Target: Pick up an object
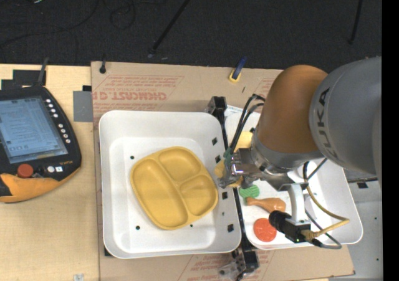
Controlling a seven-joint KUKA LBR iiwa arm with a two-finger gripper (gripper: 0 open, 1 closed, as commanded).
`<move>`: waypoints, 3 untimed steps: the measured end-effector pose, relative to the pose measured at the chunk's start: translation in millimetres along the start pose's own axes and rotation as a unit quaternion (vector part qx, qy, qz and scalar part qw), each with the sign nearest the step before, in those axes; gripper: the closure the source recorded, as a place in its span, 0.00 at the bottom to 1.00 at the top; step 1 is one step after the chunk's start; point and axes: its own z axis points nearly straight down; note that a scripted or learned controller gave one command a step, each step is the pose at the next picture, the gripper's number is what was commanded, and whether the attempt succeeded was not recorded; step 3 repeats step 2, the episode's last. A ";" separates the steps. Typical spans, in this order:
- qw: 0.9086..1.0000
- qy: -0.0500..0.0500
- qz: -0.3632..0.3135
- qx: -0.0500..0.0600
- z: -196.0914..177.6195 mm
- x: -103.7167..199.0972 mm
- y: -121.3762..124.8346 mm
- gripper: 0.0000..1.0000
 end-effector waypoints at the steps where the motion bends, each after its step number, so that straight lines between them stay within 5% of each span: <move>1: 1.000 0.000 0.000 0.000 -13.3 12.0 0.5 1.00; 3: 1.000 0.000 0.000 0.000 -11.7 13.0 6.4 1.00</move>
